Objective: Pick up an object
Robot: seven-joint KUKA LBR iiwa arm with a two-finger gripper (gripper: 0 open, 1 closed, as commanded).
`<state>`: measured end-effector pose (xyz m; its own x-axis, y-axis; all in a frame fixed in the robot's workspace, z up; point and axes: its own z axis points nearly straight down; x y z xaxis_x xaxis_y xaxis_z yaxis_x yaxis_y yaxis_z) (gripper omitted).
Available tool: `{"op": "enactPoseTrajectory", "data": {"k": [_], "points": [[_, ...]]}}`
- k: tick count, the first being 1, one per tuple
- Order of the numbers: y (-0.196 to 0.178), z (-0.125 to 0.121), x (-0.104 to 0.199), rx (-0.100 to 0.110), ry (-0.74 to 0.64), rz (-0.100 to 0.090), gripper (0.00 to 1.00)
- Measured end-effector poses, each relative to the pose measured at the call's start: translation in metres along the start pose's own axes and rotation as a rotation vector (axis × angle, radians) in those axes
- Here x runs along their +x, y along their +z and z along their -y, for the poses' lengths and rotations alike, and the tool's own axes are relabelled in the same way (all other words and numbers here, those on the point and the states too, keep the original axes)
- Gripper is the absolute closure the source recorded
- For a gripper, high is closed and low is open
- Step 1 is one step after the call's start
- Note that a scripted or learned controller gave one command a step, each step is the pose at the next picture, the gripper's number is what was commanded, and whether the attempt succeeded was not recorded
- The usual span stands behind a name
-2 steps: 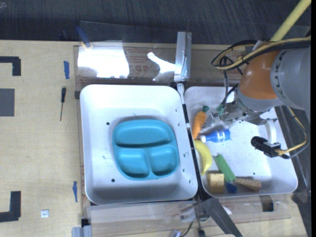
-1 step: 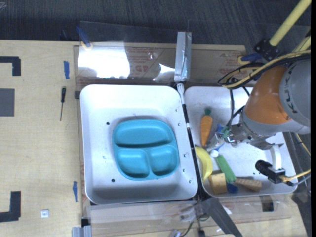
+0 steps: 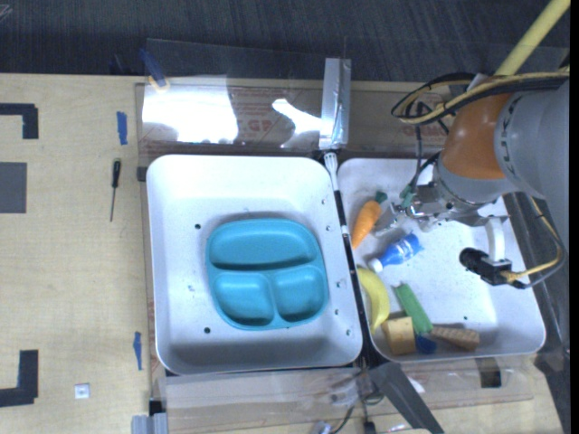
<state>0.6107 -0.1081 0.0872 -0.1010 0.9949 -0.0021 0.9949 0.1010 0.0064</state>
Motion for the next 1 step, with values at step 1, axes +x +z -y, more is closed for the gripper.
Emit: {"op": "enactPoseTrajectory", "data": {"k": [1], "points": [[-0.0756,-0.0152,-0.0224,-0.004,-0.012,0.002,0.0]]}}
